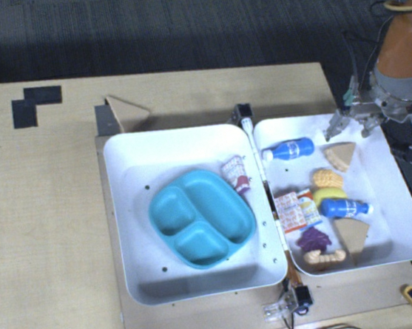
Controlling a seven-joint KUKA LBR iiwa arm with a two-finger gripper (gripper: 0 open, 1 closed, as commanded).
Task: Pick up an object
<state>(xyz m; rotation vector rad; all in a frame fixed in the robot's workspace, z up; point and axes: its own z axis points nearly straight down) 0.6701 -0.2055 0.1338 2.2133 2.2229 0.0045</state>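
We log two white bins side by side on the counter (pixel 51 238), their inner rims touching along a central seam.

Left bin (pixel 142 279): one teal divided tray (pixel 201 217) with three compartments, lying at a slant in the middle, with bare white floor all round it, widest along the far and near walls. One small red-and-white packet (pixel 235 173) sits just beside the tray's far right corner, close to the seam.

Right bin (pixel 411 224), crowded through its middle:
- two blue bottles, one (pixel 289 150) near the far wall, one (pixel 345 208) toward the middle;
- two tan wedge pieces, one (pixel 340 155) far right, one (pixel 353 234) near the front;
- one yellow corn-like toy (pixel 328 178);
- one red-and-white printed packet (pixel 295 211) against the seam;
- one purple item (pixel 314 239);
- one pale tan piece (pixel 326 258) by the near wall.

Open floor remains along the right wall and the far right corner.

The hand (pixel 347 124) hangs over the right bin's far right corner, just above the far wedge; its two fingers stand spread apart with nothing between them. The orange-banded arm (pixel 401 54) enters from the right.
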